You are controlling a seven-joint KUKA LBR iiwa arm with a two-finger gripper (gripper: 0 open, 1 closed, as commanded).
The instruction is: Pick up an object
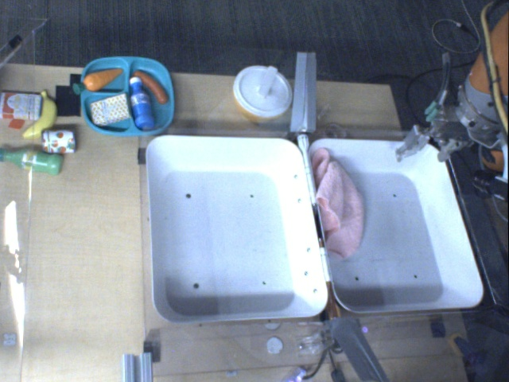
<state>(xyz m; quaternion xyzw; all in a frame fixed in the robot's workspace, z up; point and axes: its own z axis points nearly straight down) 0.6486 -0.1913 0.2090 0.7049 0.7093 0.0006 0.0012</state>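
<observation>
Waiting by the top right corner of the right bin [461,293], your gripper [415,143] had not picked anything up yet.

You could see the pink cloth [338,205] bunched up inside the right bin, against its left wall, well apart from the gripper. I cannot tell if the claw was open or closed; it looked too small and blurry. You were at the start, I think: the next move called for reaching left and down across the right bin to the cloth. Left of the right bin sat the left bin [159,237], both on a tan bench [79,253], with a dark floor [238,14] beyond it.
</observation>
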